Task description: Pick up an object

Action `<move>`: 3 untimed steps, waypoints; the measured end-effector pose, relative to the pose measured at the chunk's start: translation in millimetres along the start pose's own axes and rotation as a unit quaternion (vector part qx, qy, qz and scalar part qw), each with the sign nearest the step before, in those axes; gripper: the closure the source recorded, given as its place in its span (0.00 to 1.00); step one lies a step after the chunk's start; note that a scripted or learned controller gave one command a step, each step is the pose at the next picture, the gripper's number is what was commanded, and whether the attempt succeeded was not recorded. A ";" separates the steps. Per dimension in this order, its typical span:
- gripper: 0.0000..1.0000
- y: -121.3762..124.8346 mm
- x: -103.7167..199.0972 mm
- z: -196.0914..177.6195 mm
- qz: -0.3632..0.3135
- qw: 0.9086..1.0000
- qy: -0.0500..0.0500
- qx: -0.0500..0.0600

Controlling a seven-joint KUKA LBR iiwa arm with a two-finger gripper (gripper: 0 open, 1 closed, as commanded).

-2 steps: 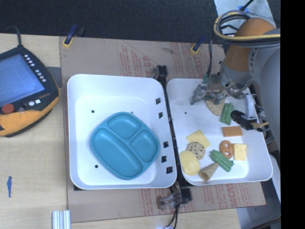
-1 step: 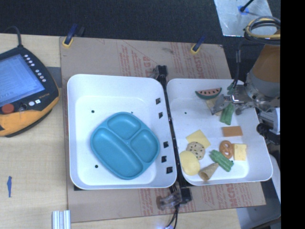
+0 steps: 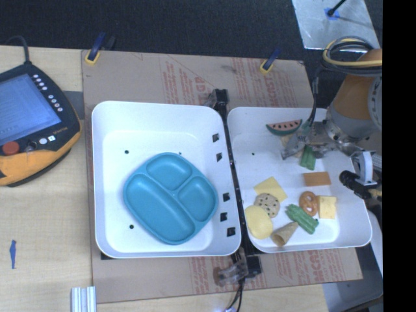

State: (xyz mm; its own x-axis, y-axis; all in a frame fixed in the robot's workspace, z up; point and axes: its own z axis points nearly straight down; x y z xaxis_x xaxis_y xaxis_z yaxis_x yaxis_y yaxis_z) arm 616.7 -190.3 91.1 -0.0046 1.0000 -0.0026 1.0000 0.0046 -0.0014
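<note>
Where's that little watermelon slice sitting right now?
The watermelon slice lies near the far edge of the right bin, just left of the robot's hand, above the cheese wedge.

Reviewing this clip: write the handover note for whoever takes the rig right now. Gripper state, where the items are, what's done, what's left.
Gripper: down in the right bin, far side, over a green piece; grasp cannot be confirmed.
Right bin: watermelon slice, orange block, pretzel, cookie, cone and other toy foods.
Left bin: blue divided plate.
Done: arm reached in.
Left: nothing visibly lifted; secure and raise an item.
</note>
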 end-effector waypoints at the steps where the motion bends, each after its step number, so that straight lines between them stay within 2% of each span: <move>1: 0.00 -114.2 33.8 -4.7 0.000 1.000 0.000 -0.002; 2: 0.00 -13.9 27.0 -31.0 -0.002 1.000 0.000 -0.005; 3: 0.00 -64.9 4.0 0.8 0.002 1.000 0.002 0.003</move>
